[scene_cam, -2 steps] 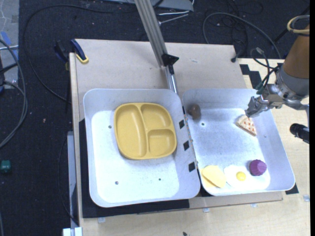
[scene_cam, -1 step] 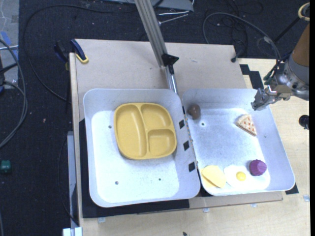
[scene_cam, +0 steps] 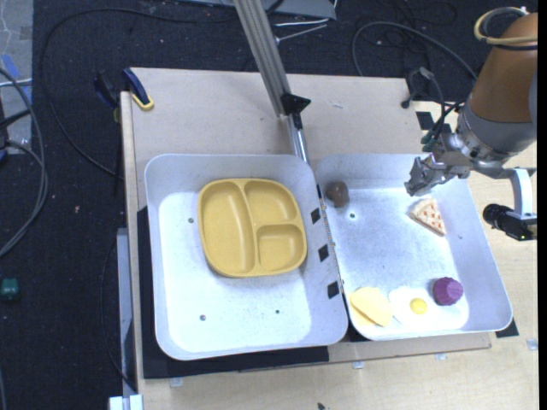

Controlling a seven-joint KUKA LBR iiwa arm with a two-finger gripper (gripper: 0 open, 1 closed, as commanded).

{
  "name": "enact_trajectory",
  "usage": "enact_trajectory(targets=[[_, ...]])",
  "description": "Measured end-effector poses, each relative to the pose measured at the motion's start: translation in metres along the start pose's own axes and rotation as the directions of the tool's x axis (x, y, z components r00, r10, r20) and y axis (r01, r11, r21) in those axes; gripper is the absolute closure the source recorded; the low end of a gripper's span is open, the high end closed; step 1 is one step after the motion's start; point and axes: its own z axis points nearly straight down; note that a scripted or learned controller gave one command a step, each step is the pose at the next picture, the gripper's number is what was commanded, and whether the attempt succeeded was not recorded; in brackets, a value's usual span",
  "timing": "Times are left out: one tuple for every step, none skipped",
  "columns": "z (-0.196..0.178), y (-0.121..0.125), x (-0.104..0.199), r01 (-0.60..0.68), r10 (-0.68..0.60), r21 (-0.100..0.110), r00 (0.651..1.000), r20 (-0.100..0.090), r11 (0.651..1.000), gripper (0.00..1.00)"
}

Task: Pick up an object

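your nearest items, down the right bin [scene_cam: 479,254] from the gripper [scene_cam: 425,178]: yellow slice [scene_cam: 370,306], fried egg [scene_cam: 413,303], purple ball [scene_cam: 447,291]. yellow tray [scene_cam: 252,227] sits well off in the left bin [scene_cam: 171,306]. pizza slice [scene_cam: 429,217] lies just below the gripper, brown ball [scene_cam: 337,193] beside it. you're approaching, nothing held; whether it's wide or narrow, you cannot tell. next, descend onto the pizza.

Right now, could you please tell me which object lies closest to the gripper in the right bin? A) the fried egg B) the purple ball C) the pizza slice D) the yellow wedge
C: the gripper hangs at the right bin's far side, just above the pizza slice, while the other three lie along the near edge.
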Motion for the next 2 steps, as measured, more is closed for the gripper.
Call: enact_trajectory(targets=[[0.003,-0.006,0.053,0.000,0.000,0.001,1.000,0.000,1.000,1.00],[-0.004,0.007,0.109,0.001,-0.001,-0.003,1.000,0.001,1.000,1.00]])
